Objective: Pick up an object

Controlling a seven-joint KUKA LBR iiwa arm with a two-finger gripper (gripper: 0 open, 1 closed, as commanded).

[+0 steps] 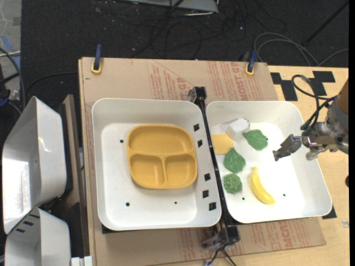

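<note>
The right bin [310, 201] holds several small items. A white block [237, 127] lies near its back left, with a pale yellow block [222, 144] just in front of it. Two green leafy pieces [256, 139] [233, 160] and a green broccoli piece [232, 183] sit around the middle. A yellow banana [260, 187] lies toward the front. My gripper [287, 148] hangs over the right half of this bin, to the right of the upper green piece and above the banana, and touches none of them. Nothing shows in its grasp.
In the left bin [108, 165] lies a yellow divided plate [162, 155]. A black divider with clips [209, 165] runs between the bins. The arm's wrist [333, 132] reaches in over the right bin's right rim. White containers [30, 154] stand off the bench at left.
</note>
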